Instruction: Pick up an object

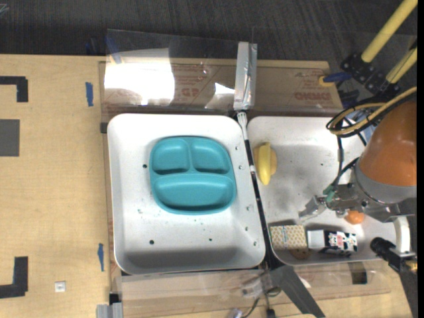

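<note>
My gripper point(326, 204) hangs low over the right bin point(298, 138), near its front right part, under the grey arm with the orange band point(396, 154). A small orange object point(356, 216) lies just right of the gripper, partly covered by the wrist. A black and white carton point(333, 240) lies on its side right in front of the gripper, with a beige speckled block point(287, 236) to its left. A yellow banana-like piece point(265, 162) rests at the bin's left wall, well away from the gripper.
The left bin point(126, 177) holds a teal divided plate point(193, 174). A metal divider post point(244, 75) stands behind the two bins. Cables point(351, 121) loop over the right bin's back right corner.
</note>
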Controlling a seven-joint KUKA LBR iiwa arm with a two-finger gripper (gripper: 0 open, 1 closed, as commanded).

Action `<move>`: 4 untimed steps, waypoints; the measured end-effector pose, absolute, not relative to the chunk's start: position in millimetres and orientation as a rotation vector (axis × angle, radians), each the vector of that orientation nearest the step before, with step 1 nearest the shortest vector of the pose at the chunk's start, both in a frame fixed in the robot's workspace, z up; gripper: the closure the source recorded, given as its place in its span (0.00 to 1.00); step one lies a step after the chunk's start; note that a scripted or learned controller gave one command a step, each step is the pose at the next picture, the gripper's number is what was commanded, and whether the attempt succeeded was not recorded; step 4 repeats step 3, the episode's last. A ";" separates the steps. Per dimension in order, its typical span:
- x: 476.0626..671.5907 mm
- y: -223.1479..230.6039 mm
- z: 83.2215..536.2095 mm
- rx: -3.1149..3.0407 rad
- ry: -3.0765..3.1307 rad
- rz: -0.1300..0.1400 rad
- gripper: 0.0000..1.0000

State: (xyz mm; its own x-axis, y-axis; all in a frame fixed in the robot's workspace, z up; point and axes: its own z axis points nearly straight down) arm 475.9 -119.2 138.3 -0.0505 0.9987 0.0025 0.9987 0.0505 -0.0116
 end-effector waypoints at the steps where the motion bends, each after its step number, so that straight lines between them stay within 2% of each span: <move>1: 534.7 -151.5 87.6 -2.025 -2.408 -0.005 0.00; 2: 537.3 -214.2 172.3 -2.089 -2.360 -0.004 0.00; 3: 481.4 -199.8 87.2 -2.034 -2.401 -0.005 0.00; 4: 481.4 -199.8 87.2 -2.034 -2.401 -0.005 0.00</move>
